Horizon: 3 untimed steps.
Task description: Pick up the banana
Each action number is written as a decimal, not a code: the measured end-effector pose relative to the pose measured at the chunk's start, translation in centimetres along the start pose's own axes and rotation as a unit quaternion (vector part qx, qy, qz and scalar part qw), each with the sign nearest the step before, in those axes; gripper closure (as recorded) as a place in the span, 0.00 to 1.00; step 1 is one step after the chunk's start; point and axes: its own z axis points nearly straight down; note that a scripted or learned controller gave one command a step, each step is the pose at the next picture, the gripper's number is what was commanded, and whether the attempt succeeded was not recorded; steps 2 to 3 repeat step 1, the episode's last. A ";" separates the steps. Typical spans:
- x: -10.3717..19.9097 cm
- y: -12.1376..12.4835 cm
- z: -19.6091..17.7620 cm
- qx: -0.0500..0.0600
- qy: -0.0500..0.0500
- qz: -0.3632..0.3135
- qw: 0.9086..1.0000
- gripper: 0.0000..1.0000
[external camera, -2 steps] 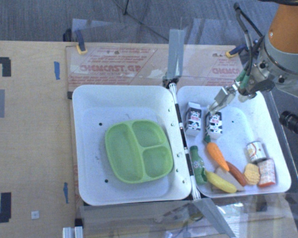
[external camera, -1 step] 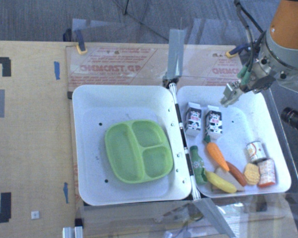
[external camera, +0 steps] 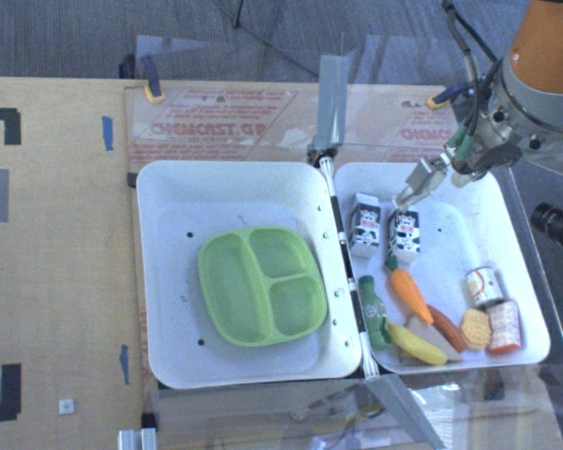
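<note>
The gripper [external camera: 415, 187] hovers empty by the milk cartons [external camera: 385, 230], fingers apparently closed, well apart from the banana [external camera: 418, 344], leaving approach room.

One fixed camera, mounted above the bench and tilted downward at a slant, facing the far edge where grey carpet floor [external camera: 84, 17] appears along the top of the frame. The view stands far enough back to take in both shallow white plastic bins whole: the left bin [external camera: 164, 204] near centre, the right bin [external camera: 521, 279] toward the right side. The flat tan wooden bench top [external camera: 56, 251] occupies the left portion. The grey arm with the orange band [external camera: 544, 36] enters at the upper right corner, cropped by the frame edge. Near bin rims lie close to the bottom edge.
</note>
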 end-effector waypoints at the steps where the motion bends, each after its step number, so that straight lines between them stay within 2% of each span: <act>1: 7.6 0.5 3.5 0.003 0.002 0.100 0.995 0.00; 3: 7.6 0.5 3.5 0.003 0.002 0.100 0.995 0.00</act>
